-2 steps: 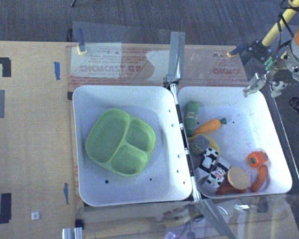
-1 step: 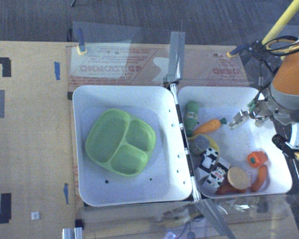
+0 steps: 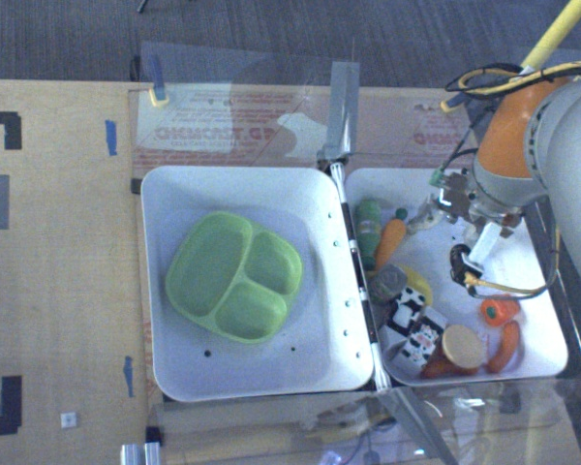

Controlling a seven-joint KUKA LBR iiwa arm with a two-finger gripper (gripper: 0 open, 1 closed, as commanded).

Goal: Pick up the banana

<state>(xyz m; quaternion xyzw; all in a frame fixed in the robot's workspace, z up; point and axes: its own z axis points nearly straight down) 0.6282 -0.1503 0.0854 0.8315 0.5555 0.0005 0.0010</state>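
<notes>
Approach step: claw (image 3: 462, 223) hangs over the right bin (image 3: 552, 352), whether spread or closed I cannot tell. Banana (image 3: 417, 285) lies unlifted beside the carrot (image 3: 389, 242); next move, shift left and descend.

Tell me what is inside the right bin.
The right bin holds a green bottle, a carrot, the banana partly hidden by a grey piece, a black-and-white toy, and red items. Anything beneath the arm is covered.
</notes>
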